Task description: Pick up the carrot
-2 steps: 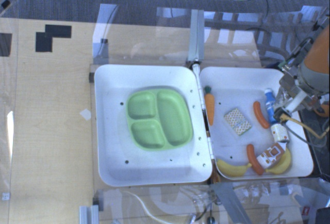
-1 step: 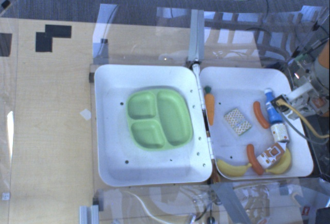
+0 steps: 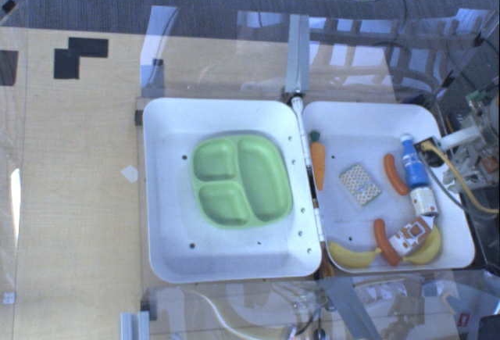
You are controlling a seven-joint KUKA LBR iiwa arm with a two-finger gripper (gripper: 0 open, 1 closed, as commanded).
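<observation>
Up against the left wall of the right bin (image 3: 367,108) lies the carrot (image 3: 317,161), orange with a small green top pointing toward the far side of the bin. It lies lengthwise along the divider between the two bins, close to the wall, with nothing resting on it.

Just to its right, a little apart, sits a small patterned sponge (image 3: 360,183), turned at an angle on the bin floor. Further right is a short red sausage (image 3: 394,173), tilted, and just beside that a blue-and-white bottle (image 3: 415,168) lying on its side with its cap toward the far wall. Below the bottle is a small white-and-brown carton (image 3: 422,202).

Along the near wall of the same bin a yellow banana (image 3: 353,254) curves along the edge. A second red sausage (image 3: 383,241) lies across its right end, next to a brown-and-white packet (image 3: 411,234), and another banana (image 3: 428,246) bends around the near right corner.

The left bin (image 3: 168,198) holds a green divided plate (image 3: 240,180) with three compartments, set near the middle.

Both bins rest on the pale wooden table (image 3: 70,198). At the right edge of the view are cables and metal parts of the rig; whether the fingers are together or apart cannot be told.
</observation>
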